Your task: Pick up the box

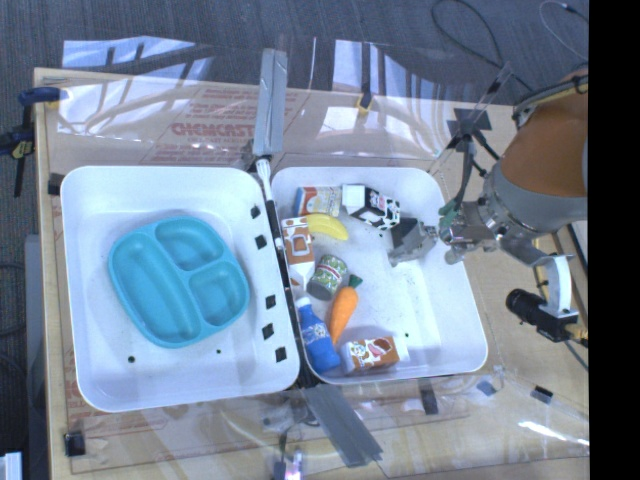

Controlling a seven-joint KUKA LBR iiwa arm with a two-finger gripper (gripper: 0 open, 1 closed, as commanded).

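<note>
Approach step: the gripper (408, 240), its open/closed state indiscernible, hovers by the right bin's (462, 308) far right edge, while the box (371, 352) lies near the bin's near edge; next, travel toward that edge and descend over it.

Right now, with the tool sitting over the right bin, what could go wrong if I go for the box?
1. Several boxes lie in the right bin: the cow-print carton, the carton by the divider and the carton near the front. The tool could take the wrong one.
2. The banana and can crowd them and could get knocked.
3. The divider-side carton hugs the wall, leaving little room.
</note>
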